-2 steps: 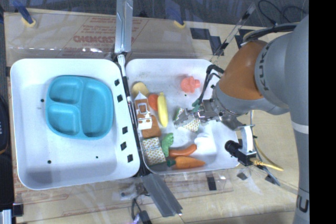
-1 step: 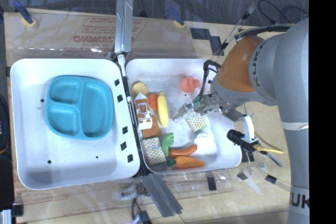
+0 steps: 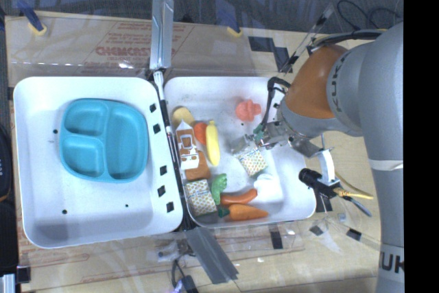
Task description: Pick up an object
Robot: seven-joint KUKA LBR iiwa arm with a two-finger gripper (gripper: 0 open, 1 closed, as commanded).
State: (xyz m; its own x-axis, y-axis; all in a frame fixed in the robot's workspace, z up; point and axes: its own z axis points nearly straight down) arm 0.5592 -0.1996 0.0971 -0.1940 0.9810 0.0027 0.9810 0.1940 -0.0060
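My gripper (image 3: 248, 143) is low in the right bin (image 3: 295, 206), near its middle, at the end of the grey arm with its orange band (image 3: 317, 82). Just below it, touching or nearly touching, lies a small checked pouch (image 3: 252, 162). A coral-pink toy (image 3: 248, 109) lies apart, behind the gripper. To its left are a yellow banana (image 3: 212, 143) and an orange carrot piece (image 3: 199, 131). A white lump (image 3: 266, 182) sits in front of the pouch.
A brown and white box (image 3: 187, 149), a second checked pouch (image 3: 200, 197), a green toy (image 3: 218, 185) and two carrots (image 3: 241, 205) crowd the right bin's left and front. The left bin (image 3: 34, 216) holds a blue divided plate (image 3: 106, 139).
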